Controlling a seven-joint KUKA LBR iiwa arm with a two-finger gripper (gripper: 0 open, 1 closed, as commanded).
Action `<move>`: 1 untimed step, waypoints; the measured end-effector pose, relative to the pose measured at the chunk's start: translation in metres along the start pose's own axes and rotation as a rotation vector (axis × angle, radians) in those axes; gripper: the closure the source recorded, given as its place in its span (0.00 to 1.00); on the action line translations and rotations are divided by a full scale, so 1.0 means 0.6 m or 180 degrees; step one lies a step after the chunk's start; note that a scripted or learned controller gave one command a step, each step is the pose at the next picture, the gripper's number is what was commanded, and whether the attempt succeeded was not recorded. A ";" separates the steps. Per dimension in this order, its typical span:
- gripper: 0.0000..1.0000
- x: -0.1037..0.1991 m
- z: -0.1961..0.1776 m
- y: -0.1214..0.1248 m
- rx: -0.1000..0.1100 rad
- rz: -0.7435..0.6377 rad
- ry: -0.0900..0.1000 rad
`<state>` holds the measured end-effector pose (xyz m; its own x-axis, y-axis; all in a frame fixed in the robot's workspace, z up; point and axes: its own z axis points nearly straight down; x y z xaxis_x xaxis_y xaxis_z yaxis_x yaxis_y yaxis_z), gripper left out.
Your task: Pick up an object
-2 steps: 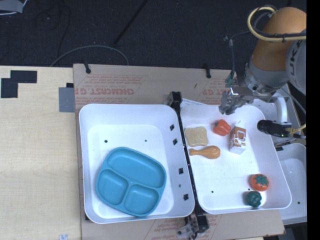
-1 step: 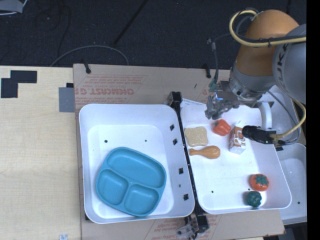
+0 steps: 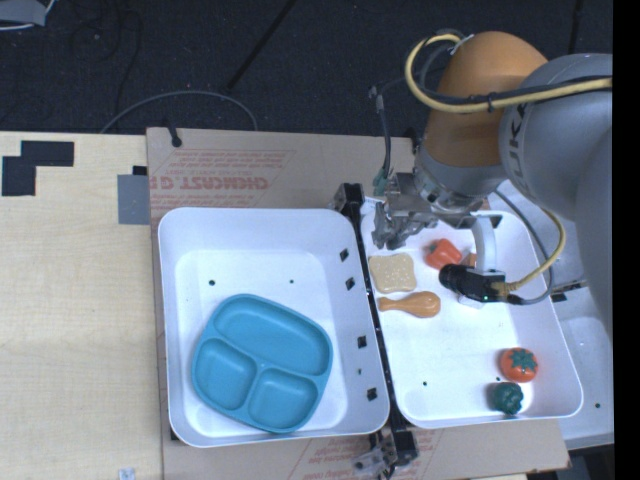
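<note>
The left bin point(image 3: 180, 243) holds a blue divided plate point(image 3: 262, 361) with three compartments, lying low and left of centre in it, tilted a little so its long side runs toward the lower right. Both bins sit on a sheet of cardboard point(image 3: 240, 173) with reversed red print along its upper part, and the cardboard rests on a pale wooden bench point(image 3: 70, 308).

In the right bin point(image 3: 450, 398), at its upper left, lies a slice of toast point(image 3: 392, 272) — pale tan, roughly square. Just below it, touching or nearly so, is a toy drumstick point(image 3: 412, 305), tan-orange, lying sideways with its thick end toward the right. Up and right of these an orange-red object point(image 3: 442, 255) sits partly under the arm's hardware; its kind is unclear. Near the bin's lower right corner stand an orange tomato-like toy point(image 3: 518, 364) and, just below it, a small dark green object point(image 3: 507, 398).

The gripper point(image 3: 392, 230) hangs over the bin's upper left edge, just above the toast — whether its fingers are apart or together I cannot tell, since the dark metal blurs together there. The grey arm point(image 3: 560, 138) with its orange band fills the upper right of the frame.
</note>
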<state>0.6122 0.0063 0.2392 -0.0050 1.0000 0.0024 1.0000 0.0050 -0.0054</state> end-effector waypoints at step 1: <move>1.00 0.087 -0.009 -0.033 -0.0001 0.0000 -0.0001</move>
<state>0.5923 0.0582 0.2450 -0.0052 1.0000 0.0020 1.0000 0.0052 -0.0050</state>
